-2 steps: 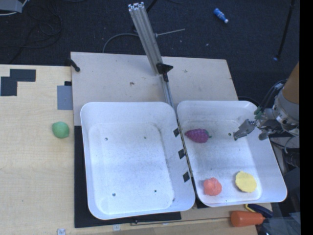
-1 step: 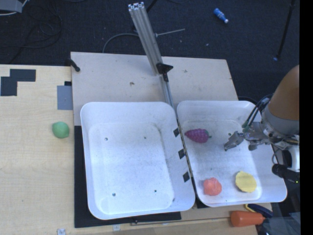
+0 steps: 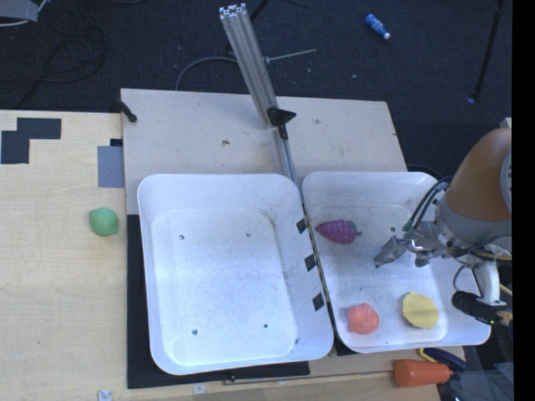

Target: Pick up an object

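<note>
The right bin (image 3: 368, 192) holds three objects. A purple grape-like bunch (image 3: 338, 230) lies near its left wall. A red-orange lump (image 3: 363, 317) sits at the front, and a yellow lump (image 3: 420, 310) lies to its right. My gripper (image 3: 401, 251) hangs over the middle right of this bin, between the purple bunch and the yellow lump, with its fingers spread and nothing between them. The arm's orange band (image 3: 486, 172) shows at the right edge.
The left bin (image 3: 167, 192) stands beside the right one. A green ball (image 3: 104, 221) rests on the wooden bench at left. An orange object (image 3: 422, 372) lies in front of the right bin. A slanted metal rail (image 3: 255, 65) rises behind the bins.
</note>
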You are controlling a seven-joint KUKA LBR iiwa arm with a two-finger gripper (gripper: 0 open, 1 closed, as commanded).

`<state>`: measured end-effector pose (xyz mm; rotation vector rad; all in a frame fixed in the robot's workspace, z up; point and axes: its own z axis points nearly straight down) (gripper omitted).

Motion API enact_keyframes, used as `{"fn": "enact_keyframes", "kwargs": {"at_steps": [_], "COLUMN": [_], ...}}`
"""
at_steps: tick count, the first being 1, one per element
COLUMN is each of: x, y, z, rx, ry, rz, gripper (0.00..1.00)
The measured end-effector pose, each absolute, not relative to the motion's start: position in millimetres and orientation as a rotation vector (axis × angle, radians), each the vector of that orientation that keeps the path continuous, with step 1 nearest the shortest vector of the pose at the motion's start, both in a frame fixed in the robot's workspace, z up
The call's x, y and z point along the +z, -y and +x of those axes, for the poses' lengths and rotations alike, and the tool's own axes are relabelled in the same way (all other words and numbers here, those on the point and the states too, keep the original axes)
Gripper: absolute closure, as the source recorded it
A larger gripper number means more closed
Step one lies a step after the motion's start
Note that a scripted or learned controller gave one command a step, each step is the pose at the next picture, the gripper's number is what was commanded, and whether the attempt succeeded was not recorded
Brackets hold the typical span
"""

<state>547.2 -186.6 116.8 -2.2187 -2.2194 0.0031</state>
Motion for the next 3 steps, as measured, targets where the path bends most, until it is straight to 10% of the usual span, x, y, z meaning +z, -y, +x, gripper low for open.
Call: {"fn": "enact_keyframes", "kwargs": {"at_steps": [1,2,3], "x": [91,103,165], "y": [186,187,185], "z": [547.5,547.9,550.4], "rx": [0.000,-0.002,-0.004], "ry": [2.222,2.222,2.224], "rz": [-2.221,-2.225,-2.224], "gripper": [0.00,1.00,1.00]}}
